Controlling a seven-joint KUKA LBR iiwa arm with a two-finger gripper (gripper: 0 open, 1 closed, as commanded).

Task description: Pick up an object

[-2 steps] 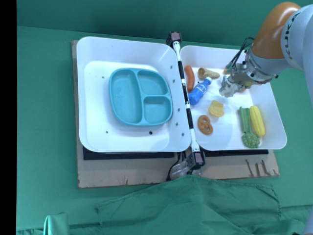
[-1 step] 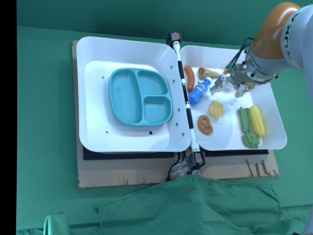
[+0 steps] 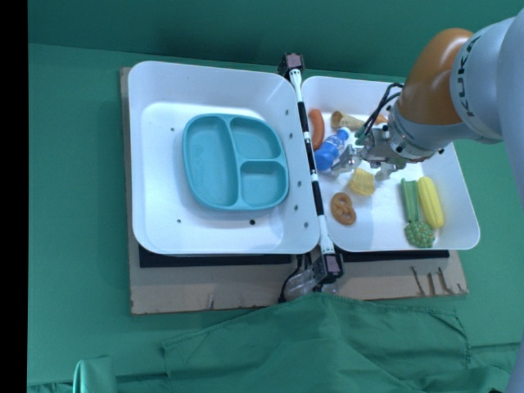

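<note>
Hovering low in the right bin (image 3: 458, 219), jaws (image 3: 358, 159) just over the blue-and-white bottle (image 3: 329, 151) and the yellow piece (image 3: 362, 182). Not possible to tell how far apart the jaws are standing, nor whether anything is sitting between them; too small and too cluttered there to read. Judging the task as barely under way: reaching down among the toys, nothing seen lifted clear, so the closing, gripping and raising probably all still to come. Likeliest target lying right at the jaws: the bottle touching or nearly touching on the side toward the divider (image 3: 311, 170), the yellow piece just beneath and nearer the camera. Crowding around the jaws: a sausage (image 3: 317, 127) beyond the bottle against the divider, a tan piece (image 3: 347, 121) just behind the jaws toward the far wall, a pretzel (image 3: 343, 208) in front of the jaws and a little toward the divider. Lying well away on the arm's side: a green stalk (image 3: 408, 200) and a corn cob (image 3: 431, 201) side by side, with a broccoli floret (image 3: 419, 234) at their near end. Resting far across the divider in the left bin (image 3: 164, 97): a teal tray (image 3: 236, 160) with three compartments, out of the way. Standing in the way, at a guess: the bottle and yellow piece being so close together, risking a nudge or a double catch rather than a clean grip.
</note>
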